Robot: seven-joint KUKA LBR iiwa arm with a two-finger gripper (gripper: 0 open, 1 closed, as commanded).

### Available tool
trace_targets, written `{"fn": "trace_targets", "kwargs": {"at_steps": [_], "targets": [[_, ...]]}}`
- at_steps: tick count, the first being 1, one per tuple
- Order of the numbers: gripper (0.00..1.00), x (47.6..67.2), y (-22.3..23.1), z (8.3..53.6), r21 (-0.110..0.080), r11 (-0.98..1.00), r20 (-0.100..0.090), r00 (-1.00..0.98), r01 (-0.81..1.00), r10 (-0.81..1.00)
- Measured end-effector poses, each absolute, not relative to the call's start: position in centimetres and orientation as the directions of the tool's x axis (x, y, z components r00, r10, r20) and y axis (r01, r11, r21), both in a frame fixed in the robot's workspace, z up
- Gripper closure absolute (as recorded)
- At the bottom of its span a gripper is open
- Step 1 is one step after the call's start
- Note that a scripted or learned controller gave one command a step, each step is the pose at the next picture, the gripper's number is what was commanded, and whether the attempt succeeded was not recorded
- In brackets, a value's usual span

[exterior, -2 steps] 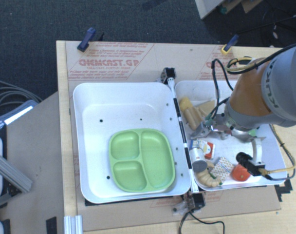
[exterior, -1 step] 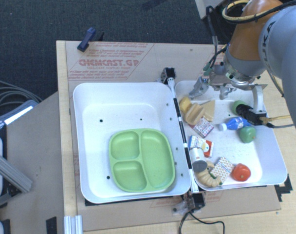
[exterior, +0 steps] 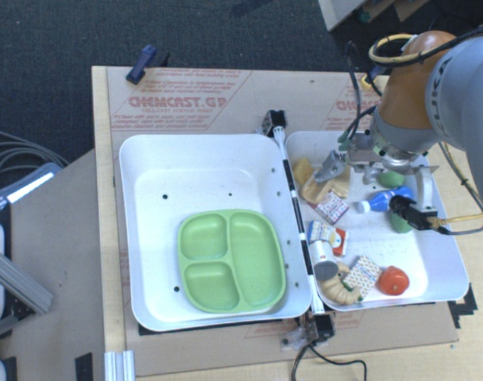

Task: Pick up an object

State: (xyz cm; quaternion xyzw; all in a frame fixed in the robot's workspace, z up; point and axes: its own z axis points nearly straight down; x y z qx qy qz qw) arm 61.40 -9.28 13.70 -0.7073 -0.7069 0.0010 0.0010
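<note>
The right bin (exterior: 444, 272) holds a jumble of small objects. My gripper (exterior: 332, 167) hangs low over its far left part, just above a tan, bread-like piece (exterior: 314, 184) and close to a red-checked packet (exterior: 332, 207). Nothing shows as held. To the right of the gripper, under the wrist, lie a blue bottle with a white end (exterior: 376, 203) and a green lump (exterior: 400, 219). Nearer the front lie a red tomato (exterior: 394, 280), a second checked packet (exterior: 364, 271), a white tube with a red label (exterior: 322, 243) and a yellowish curved piece (exterior: 340, 294).
The left bin (exterior: 146, 165) carries a green divided plate (exterior: 230, 259) in its front half. A ridge with black clips (exterior: 274, 121) divides the two bins. The grey arm with its orange band (exterior: 412, 86) comes in from the upper right, with cables trailing beside it.
</note>
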Motion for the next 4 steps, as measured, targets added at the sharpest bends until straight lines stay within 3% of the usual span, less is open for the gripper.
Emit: {"fn": "trace_targets", "kwargs": {"at_steps": [1,2,3,4], "targets": [[0.0,60.0,-10.5,10.6,0.006,0.001,-0.001,-0.001,1.0,1.0],[0.0,56.7,-9.9,8.8,0.008,0.0,-0.001,0.0,1.0,1.0],[1.0,56.9,-9.7,10.2,0.016,0.001,0.002,-0.001,1.0,1.0],[0.0,56.8,-9.7,9.9,0.011,0.0,0.002,0.0,1.0,1.0]]}}
